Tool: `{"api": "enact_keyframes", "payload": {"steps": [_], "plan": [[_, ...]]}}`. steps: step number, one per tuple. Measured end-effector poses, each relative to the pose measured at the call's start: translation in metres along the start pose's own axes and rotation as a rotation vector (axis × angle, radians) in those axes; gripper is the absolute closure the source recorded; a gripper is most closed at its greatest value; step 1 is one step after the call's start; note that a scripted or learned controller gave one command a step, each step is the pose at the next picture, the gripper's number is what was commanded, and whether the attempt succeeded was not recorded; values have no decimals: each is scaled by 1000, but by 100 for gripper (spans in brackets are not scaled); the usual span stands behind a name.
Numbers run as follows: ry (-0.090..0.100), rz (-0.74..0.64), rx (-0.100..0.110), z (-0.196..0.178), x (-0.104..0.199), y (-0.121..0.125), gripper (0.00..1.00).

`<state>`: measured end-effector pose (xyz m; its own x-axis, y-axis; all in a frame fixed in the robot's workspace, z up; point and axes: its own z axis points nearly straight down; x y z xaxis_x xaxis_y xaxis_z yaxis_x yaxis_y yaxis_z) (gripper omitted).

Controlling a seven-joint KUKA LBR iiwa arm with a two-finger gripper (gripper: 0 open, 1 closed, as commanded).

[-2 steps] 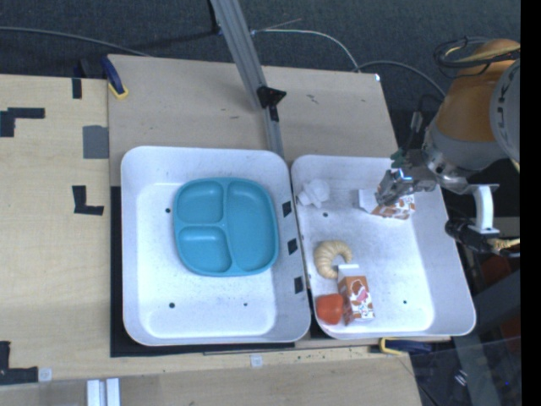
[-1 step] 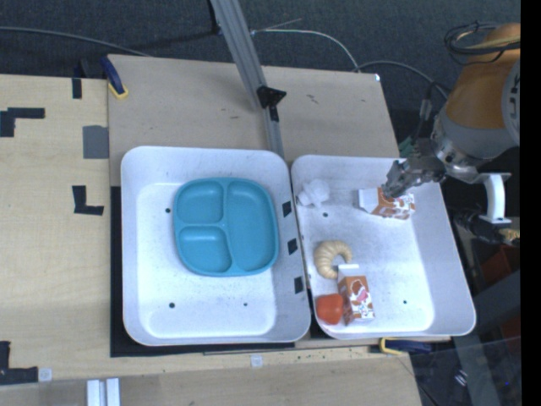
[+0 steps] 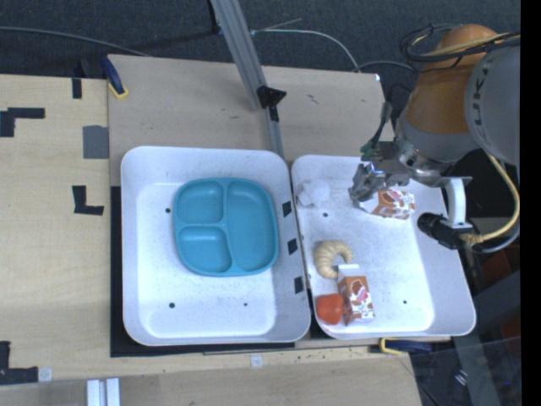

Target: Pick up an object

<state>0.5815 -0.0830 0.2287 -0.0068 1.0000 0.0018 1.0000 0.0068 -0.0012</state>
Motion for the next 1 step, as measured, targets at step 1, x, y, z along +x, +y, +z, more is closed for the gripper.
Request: {"api": "enact_keyframes", "payload": {"steps": [1], "plan": [[0, 1, 3, 10, 51, -13, 100]]}}
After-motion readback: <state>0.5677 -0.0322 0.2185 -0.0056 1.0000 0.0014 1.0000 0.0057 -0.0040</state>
